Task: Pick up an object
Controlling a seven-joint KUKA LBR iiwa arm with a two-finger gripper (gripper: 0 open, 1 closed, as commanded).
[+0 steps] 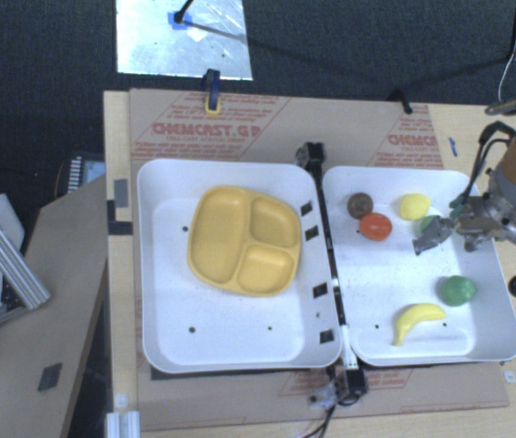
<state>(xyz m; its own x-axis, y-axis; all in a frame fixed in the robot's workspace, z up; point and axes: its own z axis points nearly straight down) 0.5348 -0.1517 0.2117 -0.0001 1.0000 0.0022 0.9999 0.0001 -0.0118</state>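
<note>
Banana (417, 320) lying diagonal (tip lower-left), right bin (495, 343)

Smooth white plastic with a slight sheen for both bins: left bin (162, 336), right bin (495, 336). Matt yellow plastic for the divided plate (242, 239). Glossy plastic-looking toy fruit: banana (416, 319), green ball (458, 289), lemon (414, 206), tomato (375, 226). Printed brown cardboard (240, 128) beneath. Shiny, crinkled foil-like sheet (182, 26) on dark, rough carpet (39, 53).

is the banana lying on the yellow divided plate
No, the banana lies in the right bin near its front edge, while the yellow divided plate sits in the left bin.
</note>
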